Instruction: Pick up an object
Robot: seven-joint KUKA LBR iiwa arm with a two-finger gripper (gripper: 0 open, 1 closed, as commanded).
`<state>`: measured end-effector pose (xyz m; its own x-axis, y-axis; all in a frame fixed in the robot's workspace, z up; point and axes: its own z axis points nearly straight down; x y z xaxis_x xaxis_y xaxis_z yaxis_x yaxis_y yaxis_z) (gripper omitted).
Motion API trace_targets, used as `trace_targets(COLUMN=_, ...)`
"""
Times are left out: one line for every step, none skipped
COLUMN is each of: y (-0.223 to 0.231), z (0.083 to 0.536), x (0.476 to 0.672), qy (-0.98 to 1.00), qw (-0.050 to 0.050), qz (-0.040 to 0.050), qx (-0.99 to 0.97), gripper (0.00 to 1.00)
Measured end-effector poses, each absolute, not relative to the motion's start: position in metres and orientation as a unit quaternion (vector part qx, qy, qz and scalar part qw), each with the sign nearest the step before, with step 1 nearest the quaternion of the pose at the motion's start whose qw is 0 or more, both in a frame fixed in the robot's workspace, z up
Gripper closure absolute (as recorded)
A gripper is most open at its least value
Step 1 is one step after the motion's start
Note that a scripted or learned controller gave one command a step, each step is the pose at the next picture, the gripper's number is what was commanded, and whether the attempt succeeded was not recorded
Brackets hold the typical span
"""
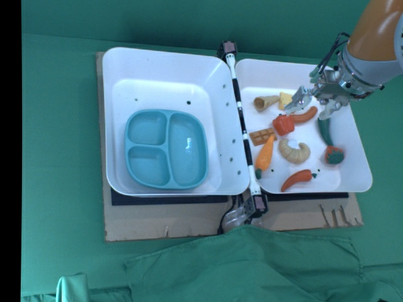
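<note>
The right bin (352, 128) holds several toy foods: an ice cream cone (265, 102), a yellow cheese wedge (285, 98), an orange sausage (305, 116), a red pepper (283, 125), a brown waffle (262, 135), a carrot (265, 155), a croissant (295, 150), a red chili (297, 179), a green pepper (325, 133) and a red-and-green piece (334, 155). My gripper (312, 106) hangs open over the bin's far part, its fingers spread on either side of the sausage's upper end. Nothing sits between the fingers.
The left bin (157, 68) holds a teal divided plate (166, 148). A hinged black-and-white divider (242, 124) runs between the two bins. Green cloth covers the bench around them, bunched at the front.
</note>
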<state>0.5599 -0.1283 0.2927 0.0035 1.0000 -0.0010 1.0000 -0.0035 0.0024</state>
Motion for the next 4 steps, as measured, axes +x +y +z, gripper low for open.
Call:
trace_targets(y=-0.129, z=0.305, x=0.561, qy=0.705, qw=0.004, qz=0.002, qx=0.709, gripper=1.0)
trace_targets(y=-0.152, z=0.363, x=0.628, qy=0.707, qw=0.007, qz=0.0035, qx=0.708, gripper=1.0)
trace_targets(y=-0.135, z=0.429, x=0.638, qy=0.707, qw=0.006, qz=0.0038, qx=0.707, gripper=1.0)
trace_targets(y=-0.089, z=0.498, x=0.664, qy=0.708, qw=0.006, qz=0.0045, qx=0.706, gripper=1.0)
